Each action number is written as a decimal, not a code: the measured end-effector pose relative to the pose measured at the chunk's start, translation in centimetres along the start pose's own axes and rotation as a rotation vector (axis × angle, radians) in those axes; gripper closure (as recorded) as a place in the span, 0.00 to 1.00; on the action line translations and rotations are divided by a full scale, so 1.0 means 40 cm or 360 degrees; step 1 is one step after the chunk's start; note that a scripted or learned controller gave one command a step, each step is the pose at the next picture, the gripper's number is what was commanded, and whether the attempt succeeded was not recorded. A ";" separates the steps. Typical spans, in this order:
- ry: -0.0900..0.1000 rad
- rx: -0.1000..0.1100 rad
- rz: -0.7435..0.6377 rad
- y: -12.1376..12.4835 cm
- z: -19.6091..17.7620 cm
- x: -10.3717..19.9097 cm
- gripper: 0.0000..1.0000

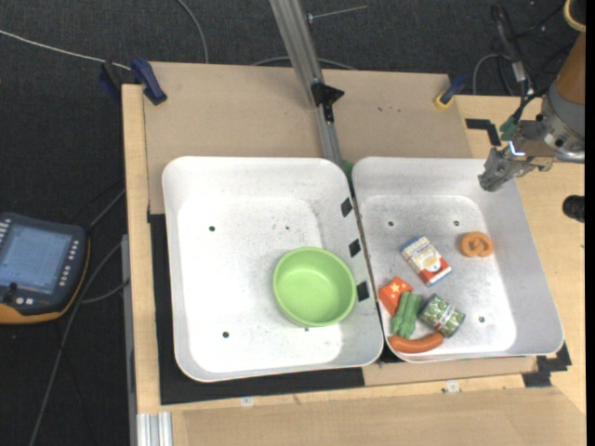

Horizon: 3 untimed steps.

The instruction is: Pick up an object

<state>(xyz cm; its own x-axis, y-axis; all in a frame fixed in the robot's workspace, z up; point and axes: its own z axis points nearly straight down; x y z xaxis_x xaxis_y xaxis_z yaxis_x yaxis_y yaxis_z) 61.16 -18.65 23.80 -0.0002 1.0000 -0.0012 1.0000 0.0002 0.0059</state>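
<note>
The right bin (pixel 483 207) holds several small items: a white and orange carton (pixel 426 259), an orange round piece (pixel 476 244), a red piece (pixel 394 293), a green vegetable (pixel 405 314), a green can (pixel 441 315) and an orange sausage-shaped piece (pixel 416 344). A green bowl (pixel 314 286) sits in the left bin (pixel 214 203), near its right wall. My gripper (pixel 495 172) hangs over the right bin's far right corner, well above and behind the items, with nothing seen between its fingers.
A slanted metal pole (pixel 299 45) runs from the top down to the gap between the bins. Blue clamps (pixel 147 79) and a yellow clamp (pixel 451 88) sit at the bench's back corners. A handheld pendant (pixel 37 266) lies on the floor at left.
</note>
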 end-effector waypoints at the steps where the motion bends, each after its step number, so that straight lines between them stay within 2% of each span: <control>1: 0.0002 0.0008 0.0000 0.001 -0.002 0.000 1.00; 2: 0.0004 0.0008 -0.0006 0.006 0.004 0.114 1.00; 3: 0.0004 0.0009 -0.0007 0.048 0.023 0.235 1.00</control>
<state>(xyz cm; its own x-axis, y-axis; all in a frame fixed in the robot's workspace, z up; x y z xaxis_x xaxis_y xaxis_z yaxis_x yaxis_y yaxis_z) 63.08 -9.23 22.87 -0.0046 1.0000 0.0012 1.0000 0.0046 0.0003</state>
